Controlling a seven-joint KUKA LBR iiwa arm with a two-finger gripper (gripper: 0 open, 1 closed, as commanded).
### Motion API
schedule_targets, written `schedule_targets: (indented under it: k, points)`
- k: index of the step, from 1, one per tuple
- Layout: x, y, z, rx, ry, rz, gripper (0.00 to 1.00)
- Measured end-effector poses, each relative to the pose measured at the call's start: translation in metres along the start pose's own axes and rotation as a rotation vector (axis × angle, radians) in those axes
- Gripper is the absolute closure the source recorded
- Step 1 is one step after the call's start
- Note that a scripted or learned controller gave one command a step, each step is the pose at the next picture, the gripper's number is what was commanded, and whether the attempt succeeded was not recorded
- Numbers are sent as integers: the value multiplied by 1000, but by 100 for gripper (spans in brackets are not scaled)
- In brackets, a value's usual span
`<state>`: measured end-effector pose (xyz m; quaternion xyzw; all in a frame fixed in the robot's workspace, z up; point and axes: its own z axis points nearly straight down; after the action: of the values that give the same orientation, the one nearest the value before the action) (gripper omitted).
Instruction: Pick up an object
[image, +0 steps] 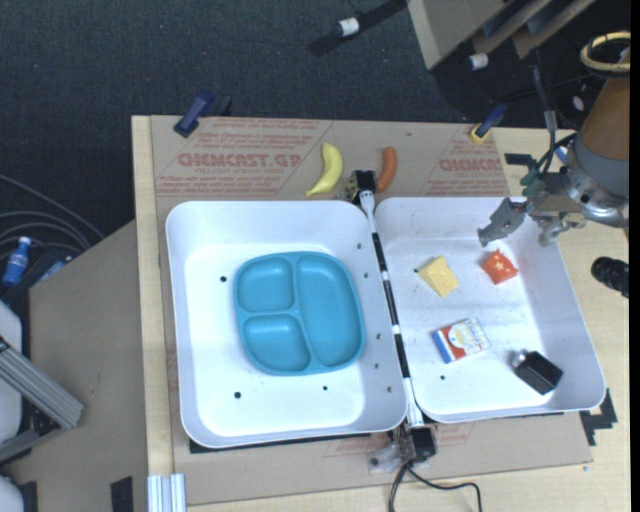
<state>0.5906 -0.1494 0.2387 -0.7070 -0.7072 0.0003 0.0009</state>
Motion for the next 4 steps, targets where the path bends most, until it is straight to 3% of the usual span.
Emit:
schedule_targets:
  k: [1, 2, 3, 4]
  points:
    - [-36, 36, 95, 2, 0, 1, 0]
    - [-21, 76, 154, -2, -1, -1, 0]
    - [-21, 77, 143, -5, -4, -3, 100]
    - [-21, 77, 143, -5, -4, -2, 0]
